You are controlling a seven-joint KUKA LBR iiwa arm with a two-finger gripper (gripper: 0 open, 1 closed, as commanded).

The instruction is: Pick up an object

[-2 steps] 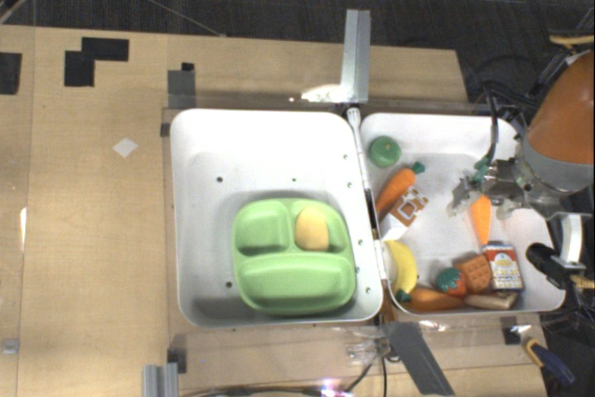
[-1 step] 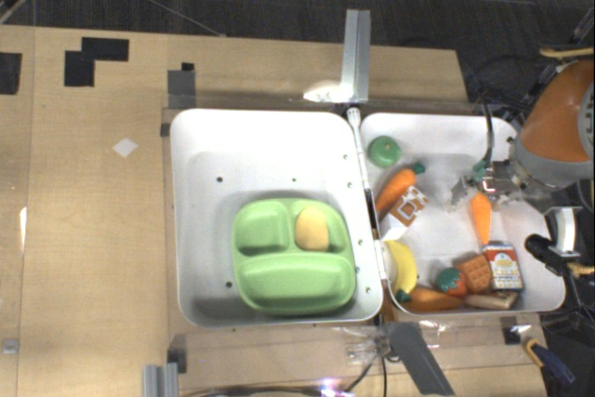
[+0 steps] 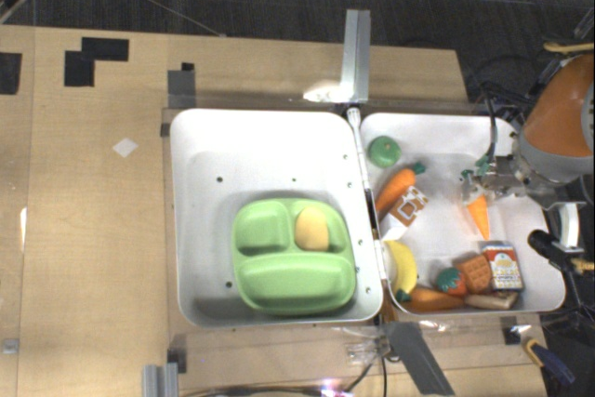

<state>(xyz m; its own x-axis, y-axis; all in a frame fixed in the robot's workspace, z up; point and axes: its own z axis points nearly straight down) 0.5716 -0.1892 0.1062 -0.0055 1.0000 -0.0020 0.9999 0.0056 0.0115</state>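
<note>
My gripper (image 3: 482, 183) hangs low over the right bin (image 3: 437, 133), near its right side. Directly in front of it lies a small orange cone-shaped piece (image 3: 479, 218), its wide end touching or just under the gripper's tip. Further left in this bin are a green ball (image 3: 382, 150), a large carrot (image 3: 397, 188) and a small orange-and-white box (image 3: 407, 207). A banana (image 3: 403, 265) lies along the bin's left wall.
At the right bin's front sit a juice carton (image 3: 503, 266), a waffle piece (image 3: 474, 271), a long orange vegetable (image 3: 432, 298) and a brown stick (image 3: 493, 300). The left bin (image 3: 209, 191) holds a green divided plate (image 3: 279, 284) with a yellow fruit (image 3: 312, 229).
</note>
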